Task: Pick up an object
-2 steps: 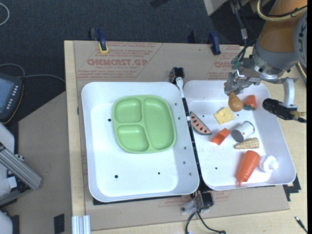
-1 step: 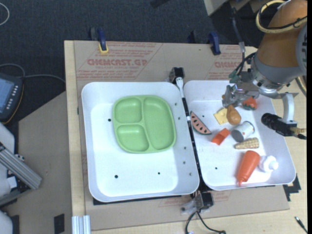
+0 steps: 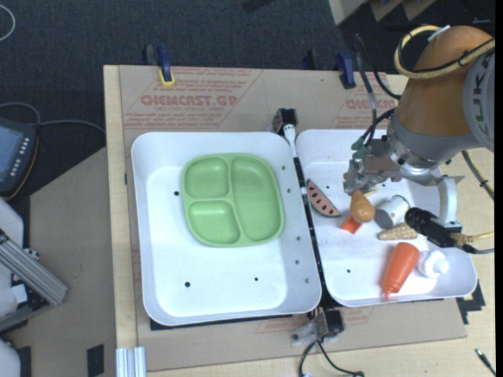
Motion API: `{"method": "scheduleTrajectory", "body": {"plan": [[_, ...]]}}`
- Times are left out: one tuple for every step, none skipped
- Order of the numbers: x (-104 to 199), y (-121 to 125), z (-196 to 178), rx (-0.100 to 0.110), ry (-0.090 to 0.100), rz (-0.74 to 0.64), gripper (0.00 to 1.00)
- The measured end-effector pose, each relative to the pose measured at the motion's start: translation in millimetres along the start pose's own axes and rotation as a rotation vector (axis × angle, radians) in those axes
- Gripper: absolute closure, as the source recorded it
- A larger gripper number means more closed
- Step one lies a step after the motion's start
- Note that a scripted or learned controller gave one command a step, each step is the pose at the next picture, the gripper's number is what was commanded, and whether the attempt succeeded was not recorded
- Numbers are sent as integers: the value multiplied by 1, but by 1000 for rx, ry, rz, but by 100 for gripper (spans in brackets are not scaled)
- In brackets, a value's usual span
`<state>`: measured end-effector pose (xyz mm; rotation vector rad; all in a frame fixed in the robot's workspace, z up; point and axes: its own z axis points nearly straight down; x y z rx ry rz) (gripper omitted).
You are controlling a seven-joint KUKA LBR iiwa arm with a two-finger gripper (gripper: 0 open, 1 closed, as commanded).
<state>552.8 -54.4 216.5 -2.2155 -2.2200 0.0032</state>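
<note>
Gripper low over right bin, finger state unclear; small pear beneath: light, smooth, take across belly

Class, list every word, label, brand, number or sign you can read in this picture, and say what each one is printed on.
"CHEMCAST G P" in red letters on the brown board behind the left bin; the finer red lines around it are too blurred to read.
Red print on the same board behind the right bin: blurred and partly covered, unreadable.
"U" and part of another dark letter on the grey arm, cut off at the edge.
Nothing else bears readable text.
</note>
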Motion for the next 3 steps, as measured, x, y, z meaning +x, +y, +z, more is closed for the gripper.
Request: {"method": "scheduleTrajectory", "body": {"plan": [[-4, 13, -7, -8, -3, 1, 100], [-9, 6, 2, -3, -2, 3, 100], [-18, 4, -9, -8, -3, 2, 100]]}}
